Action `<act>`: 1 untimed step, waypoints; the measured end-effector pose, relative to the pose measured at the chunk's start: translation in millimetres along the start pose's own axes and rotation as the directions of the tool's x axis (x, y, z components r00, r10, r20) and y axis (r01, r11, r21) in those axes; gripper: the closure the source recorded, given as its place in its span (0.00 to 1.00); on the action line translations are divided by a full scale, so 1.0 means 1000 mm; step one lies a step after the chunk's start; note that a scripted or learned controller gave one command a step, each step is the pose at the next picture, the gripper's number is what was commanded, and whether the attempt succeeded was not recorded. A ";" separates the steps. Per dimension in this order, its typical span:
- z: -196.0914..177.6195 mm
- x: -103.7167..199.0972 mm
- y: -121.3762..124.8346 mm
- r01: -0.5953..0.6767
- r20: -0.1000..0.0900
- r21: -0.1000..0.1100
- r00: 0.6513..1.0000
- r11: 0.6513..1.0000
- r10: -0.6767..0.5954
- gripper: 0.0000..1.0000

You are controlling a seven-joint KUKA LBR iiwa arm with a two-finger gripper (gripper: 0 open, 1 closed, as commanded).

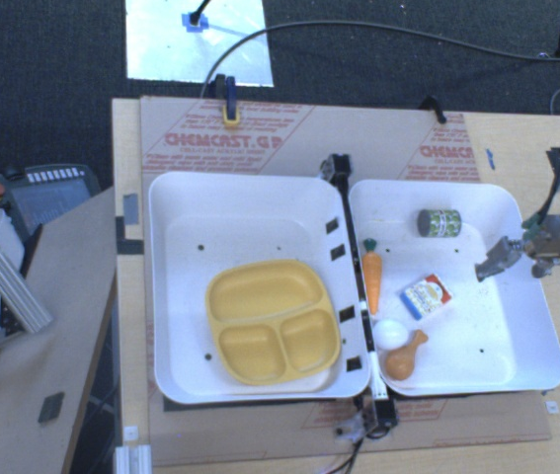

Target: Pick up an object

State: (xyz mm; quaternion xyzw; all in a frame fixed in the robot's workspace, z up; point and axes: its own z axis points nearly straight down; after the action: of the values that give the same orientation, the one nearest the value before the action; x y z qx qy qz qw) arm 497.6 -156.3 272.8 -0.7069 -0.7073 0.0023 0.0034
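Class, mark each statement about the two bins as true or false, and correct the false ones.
1. The yellow tray lies in the left bin. True.
2. The carrot lies in the left bin. False: it lies in the right bin, along the divider.
3. The can stands upright. False: it lies on its side.
4. The gripper is at the right bin's right side. True.
5. The white egg sits beside the drumstick. True.
6. The small box is in the tray. False: it lies on the right bin's floor.
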 end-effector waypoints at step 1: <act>-0.005 0.000 0.002 0.003 0.002 -0.010 1.000 1.000 -0.003 0.00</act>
State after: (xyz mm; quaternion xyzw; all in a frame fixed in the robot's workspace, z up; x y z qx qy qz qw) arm 499.5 -155.8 277.9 -0.7058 -0.7084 -0.0005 -0.0009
